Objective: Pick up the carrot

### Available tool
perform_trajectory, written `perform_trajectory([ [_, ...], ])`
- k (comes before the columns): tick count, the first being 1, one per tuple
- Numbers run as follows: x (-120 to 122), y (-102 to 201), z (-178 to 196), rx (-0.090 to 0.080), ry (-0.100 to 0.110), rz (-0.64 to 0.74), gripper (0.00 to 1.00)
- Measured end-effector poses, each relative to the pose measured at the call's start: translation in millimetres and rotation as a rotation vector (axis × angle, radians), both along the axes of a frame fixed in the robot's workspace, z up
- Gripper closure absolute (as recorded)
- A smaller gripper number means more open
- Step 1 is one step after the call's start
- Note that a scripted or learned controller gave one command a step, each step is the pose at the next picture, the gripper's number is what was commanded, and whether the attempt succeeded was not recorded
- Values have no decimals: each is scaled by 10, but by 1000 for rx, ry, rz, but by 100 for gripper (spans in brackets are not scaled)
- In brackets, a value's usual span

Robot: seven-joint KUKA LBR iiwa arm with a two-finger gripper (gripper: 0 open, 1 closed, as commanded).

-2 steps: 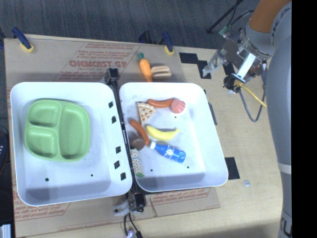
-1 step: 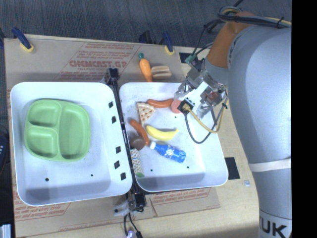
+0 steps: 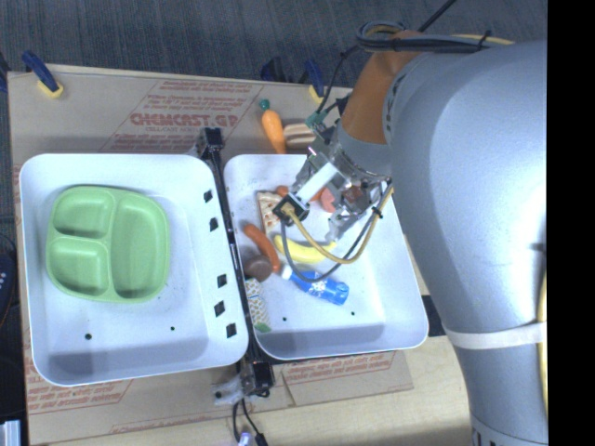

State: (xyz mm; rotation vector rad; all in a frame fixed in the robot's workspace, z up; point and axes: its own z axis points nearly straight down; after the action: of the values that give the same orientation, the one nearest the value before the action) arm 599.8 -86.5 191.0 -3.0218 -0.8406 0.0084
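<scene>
The carrot (image 3: 271,128), orange with a small green top, lies on the brown cardboard just beyond the far rim of the right bin (image 3: 395,291), outside it. My gripper (image 3: 327,196) hangs low over the far middle of that bin, below and to the right of the carrot and apart from it. The wrist and the big grey arm cover the gripper's tip. I see nothing held in it.
The right bin holds an orange-red sausage (image 3: 260,245), a brown piece (image 3: 258,268), a yellow banana (image 3: 302,252), a blue bottle (image 3: 323,290) and a waffle-like cracker (image 3: 270,206). A green divided plate (image 3: 109,242) lies in the left bin (image 3: 37,342). A tan object (image 3: 299,136) sits beside the carrot.
</scene>
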Motion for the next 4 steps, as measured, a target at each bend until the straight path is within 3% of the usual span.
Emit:
perform_trajectory([
  [1,319,-648,23,-2,-1,-136,0],
  [2,-187,-1223,-1006,7,1,231,0],
  [3,-515,-170,-1000,2,-1,277,0],
  [4,-60,642,5,-1,-1,-94,0],
])
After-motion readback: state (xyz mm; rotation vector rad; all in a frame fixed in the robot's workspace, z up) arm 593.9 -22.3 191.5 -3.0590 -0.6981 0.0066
